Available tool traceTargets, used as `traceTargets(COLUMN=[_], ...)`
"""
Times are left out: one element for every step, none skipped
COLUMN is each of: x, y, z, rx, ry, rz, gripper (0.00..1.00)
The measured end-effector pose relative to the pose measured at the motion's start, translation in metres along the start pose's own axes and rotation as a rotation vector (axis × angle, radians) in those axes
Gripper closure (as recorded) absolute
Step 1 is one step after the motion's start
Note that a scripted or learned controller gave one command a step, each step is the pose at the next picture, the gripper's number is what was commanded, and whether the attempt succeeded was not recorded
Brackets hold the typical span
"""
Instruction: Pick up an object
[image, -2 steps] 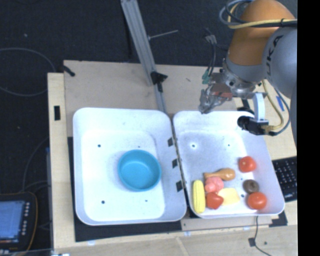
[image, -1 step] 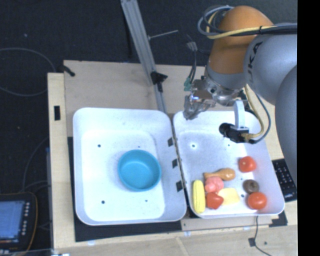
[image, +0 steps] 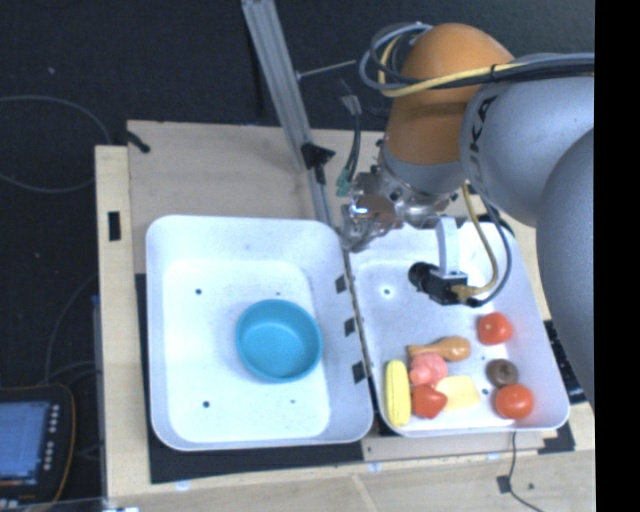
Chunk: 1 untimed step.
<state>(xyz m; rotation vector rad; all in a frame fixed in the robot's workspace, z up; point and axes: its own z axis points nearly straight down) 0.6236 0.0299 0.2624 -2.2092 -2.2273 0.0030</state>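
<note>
from my remote station i see two white bins side by side on the bench. the left bin (image: 180, 250) holds a blue bowl (image: 278, 340), which sits upright slightly right of that bin's middle.

the right bin (image: 385, 285) holds the toy food items, all grouped in its near-right portion:
- a yellow corn cob (image: 397, 391) lies lengthwise along the bin's left wall near the front corner.
- a pink piece (image: 429, 369) lies just beside the corn cob, with a red piece (image: 429, 402) touching it in front.
- a pale yellow block (image: 461, 392) lies just right of the red piece.
- a tan drumstick (image: 441, 350) lies behind the pink piece.
- a red tomato (image: 494, 328) sits near the right wall, with a brown ring-shaped piece (image: 502, 373) in front of it and a second red tomato (image: 514, 401) nearest the front rim.

the arm (image: 530, 150) reaches in from the right, its orange band above the far end of the right bin. the gripper (image: 362, 222) hangs over the far-left corner of the right bin, close to the divide between the bins and well apart from the food items. i cannot tell its state from this view, and i see no item in it. a black fitting with a cable (image: 437, 282) hangs below the wrist over the bin floor.
</note>
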Motion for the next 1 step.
traceTargets(x=[0.0586], y=[-0.0169], z=[0.0081], rx=[0.002], ry=[0.0], rz=[-0.002], gripper=[1.0])
